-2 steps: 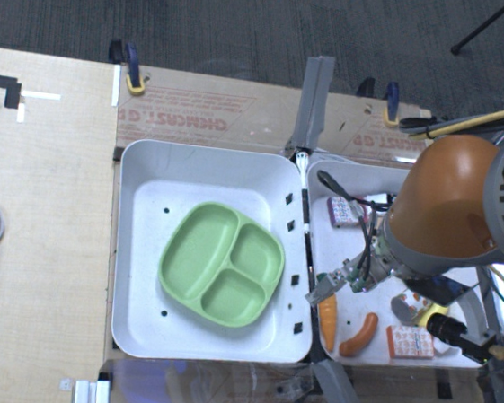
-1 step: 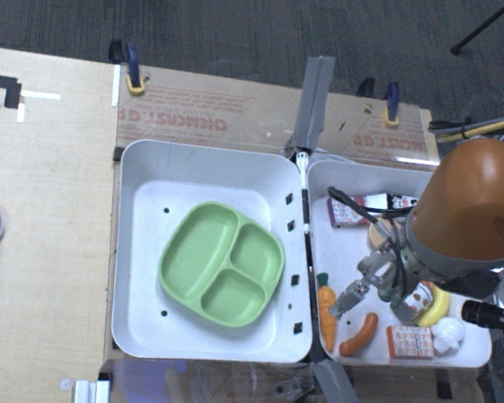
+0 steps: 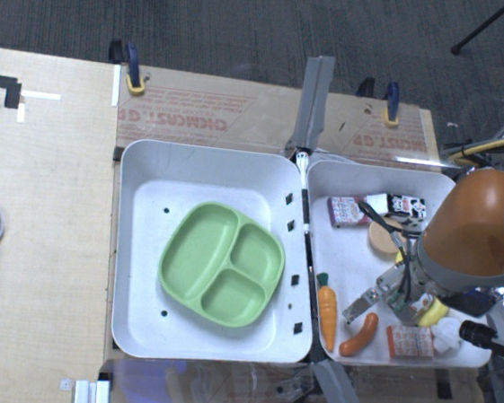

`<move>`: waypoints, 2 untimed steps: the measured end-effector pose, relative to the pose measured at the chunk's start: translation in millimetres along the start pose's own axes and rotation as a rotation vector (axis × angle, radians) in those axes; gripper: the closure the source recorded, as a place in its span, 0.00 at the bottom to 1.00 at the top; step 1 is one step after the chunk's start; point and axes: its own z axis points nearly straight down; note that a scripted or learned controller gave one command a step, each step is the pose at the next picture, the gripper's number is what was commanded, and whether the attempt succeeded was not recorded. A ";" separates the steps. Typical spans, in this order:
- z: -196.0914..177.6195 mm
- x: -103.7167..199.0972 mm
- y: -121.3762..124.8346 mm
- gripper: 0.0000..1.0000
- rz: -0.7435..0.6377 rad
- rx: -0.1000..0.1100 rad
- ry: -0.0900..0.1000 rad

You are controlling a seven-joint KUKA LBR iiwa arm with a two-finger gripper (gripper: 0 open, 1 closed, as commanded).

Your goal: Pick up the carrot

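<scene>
One sausage (image 3: 357, 335) just right of the carrot (image 3: 327, 315), fingers (image 3: 369, 300) above.

Bench (image 3: 33, 216) bearing two white bins (image 3: 137, 255)

We see a small orange plastic carrot with a green top (image 3: 326, 316) lying in the right white bin (image 3: 319, 249). It rests lengthwise along the bin's left wall, near the front left corner, green end pointing toward the back.
</scene>
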 end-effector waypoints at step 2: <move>1.4 -42.3 76.9 0.00 -0.741 -0.003 -0.006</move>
